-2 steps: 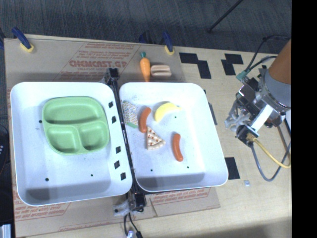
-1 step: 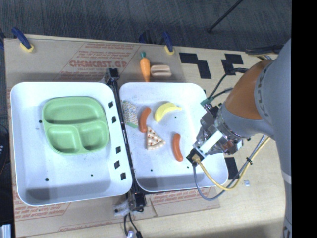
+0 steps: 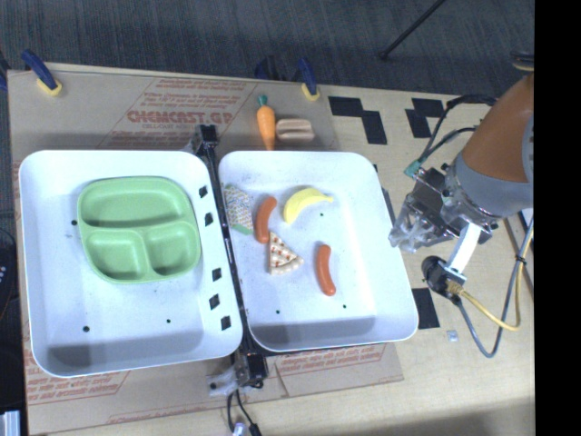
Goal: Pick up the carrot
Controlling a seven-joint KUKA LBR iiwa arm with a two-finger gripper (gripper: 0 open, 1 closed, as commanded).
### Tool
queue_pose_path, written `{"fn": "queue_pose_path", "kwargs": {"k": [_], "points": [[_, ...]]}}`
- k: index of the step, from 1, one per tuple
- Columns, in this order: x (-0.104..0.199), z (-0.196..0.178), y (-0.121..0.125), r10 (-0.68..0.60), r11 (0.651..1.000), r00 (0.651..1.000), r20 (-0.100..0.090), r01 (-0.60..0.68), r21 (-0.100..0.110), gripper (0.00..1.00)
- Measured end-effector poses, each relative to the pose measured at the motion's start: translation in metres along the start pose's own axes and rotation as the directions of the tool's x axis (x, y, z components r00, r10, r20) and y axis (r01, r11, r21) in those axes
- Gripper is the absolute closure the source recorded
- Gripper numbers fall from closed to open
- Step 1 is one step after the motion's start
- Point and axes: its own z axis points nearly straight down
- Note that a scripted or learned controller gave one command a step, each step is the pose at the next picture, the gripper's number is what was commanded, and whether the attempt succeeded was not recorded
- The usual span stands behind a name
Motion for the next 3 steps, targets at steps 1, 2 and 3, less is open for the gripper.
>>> {"fn": "queue_pose_path", "kwargs": {"k": [1,2,3], "points": [[0.02,0.002,-0.046,0.2,0.98,0.98,0.0,-0.2,0.004,1.0],[-0.004,-0.066,-0.027,-0.298,0.955,0.955,0.0,0.298,-0.001,1.0],[0.062,0.031,-0.072,-0.111,0.994,0.994,0.0,0.111,0.003,1.0]]}}
